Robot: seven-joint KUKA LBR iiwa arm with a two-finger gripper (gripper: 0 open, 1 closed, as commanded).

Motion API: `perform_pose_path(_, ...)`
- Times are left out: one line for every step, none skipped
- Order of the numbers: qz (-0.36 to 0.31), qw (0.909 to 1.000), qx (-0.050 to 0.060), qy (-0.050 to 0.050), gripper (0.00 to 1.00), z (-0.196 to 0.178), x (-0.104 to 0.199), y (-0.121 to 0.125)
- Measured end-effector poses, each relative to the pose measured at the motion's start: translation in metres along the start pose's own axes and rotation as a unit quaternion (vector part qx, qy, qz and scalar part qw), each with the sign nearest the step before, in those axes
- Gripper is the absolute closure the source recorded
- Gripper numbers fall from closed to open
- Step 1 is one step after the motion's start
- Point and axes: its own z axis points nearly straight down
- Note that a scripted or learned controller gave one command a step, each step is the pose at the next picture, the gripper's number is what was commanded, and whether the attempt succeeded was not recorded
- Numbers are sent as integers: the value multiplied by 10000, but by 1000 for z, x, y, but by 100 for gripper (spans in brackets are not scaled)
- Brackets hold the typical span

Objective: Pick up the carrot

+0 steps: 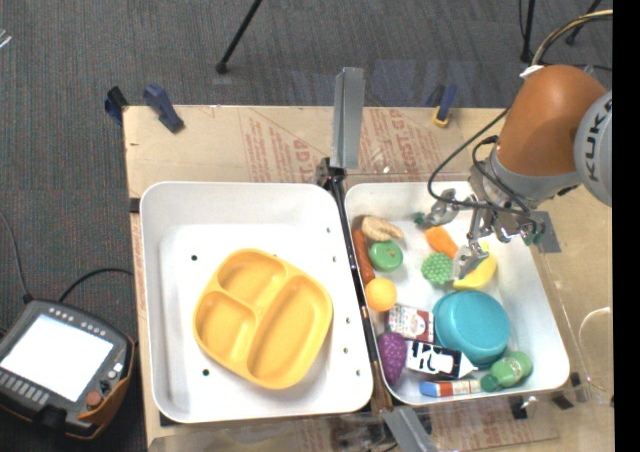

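You see the gripper (455,233) in the right bin (548,290), fingers spread apart and holding nothing. The carrot (440,239) lies just beside them, above the teal bowl (472,326).

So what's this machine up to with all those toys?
A robot arm reaches in over the right bin, which is crowded with toy food, a teal bowl and other bits. Its gripper hangs low beside a small orange carrot, the thing it is meant to pick up. The carrot lies in the bin, not between the fingers, so nothing is lifted yet. The left bin holds a yellow divided plate.
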Motion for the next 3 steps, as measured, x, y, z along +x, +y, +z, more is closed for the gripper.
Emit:
perform_pose_path(471, 9989, 12, -31, 0, 34, -10, 17)
perform_pose_path(454, 9990, 13, -41, 100, 25, -12, 19)
perform_pose_path(-208, 9997, 36, -81, 100, -48, -18, 49)
